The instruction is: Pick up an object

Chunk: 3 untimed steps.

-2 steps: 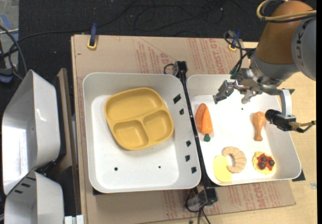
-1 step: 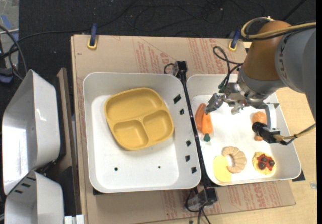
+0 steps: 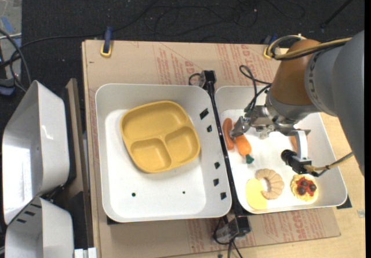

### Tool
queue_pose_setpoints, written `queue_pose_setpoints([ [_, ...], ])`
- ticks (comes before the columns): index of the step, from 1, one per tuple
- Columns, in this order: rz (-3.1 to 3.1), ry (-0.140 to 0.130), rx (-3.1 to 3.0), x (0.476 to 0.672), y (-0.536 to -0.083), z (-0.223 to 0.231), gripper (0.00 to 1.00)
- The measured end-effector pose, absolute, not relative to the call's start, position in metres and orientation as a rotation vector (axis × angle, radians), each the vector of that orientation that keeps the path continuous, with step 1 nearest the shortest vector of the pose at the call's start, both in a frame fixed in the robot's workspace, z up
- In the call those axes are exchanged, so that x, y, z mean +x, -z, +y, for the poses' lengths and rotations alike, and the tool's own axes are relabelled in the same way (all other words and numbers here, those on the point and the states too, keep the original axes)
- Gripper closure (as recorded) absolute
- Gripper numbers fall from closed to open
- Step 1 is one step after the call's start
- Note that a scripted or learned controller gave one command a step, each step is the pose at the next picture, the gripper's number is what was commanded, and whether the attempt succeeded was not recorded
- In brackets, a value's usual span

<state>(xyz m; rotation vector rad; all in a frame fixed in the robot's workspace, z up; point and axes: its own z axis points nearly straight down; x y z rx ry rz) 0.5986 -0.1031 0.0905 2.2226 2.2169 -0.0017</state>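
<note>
Left bin (image 3: 116, 193): yellow tray (image 3: 159, 135). Right bin (image 3: 330, 193): carrot (image 3: 242, 145), croissant (image 3: 270, 183), tart (image 3: 304, 187). Fingers' spread: cannot tell.

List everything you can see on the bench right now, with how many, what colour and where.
bins: two, white, side by side on the bench
divided plate: one, yellow, left bin
carrot: one, orange with green top, right bin, near its left wall
sausage: one, reddish orange, right bin, left of the carrot
croissant: one, tan, right bin, front
yellow disc: one, pale yellow, partly under the croissant
tart: one, yellow with red berries, right bin's front right
arm: one, grey with orange band
end effector: one, above the right bin
</note>
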Motion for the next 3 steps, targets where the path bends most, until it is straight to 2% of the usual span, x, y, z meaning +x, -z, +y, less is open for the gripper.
queue_pose_setpoints([
  [1, 2.217, 0.000, 2.223, 0.599, -0.102, -0.102, 1.00],
  [3, 2.221, -0.006, 2.215, 0.609, -0.190, -0.102, 1.00],
])
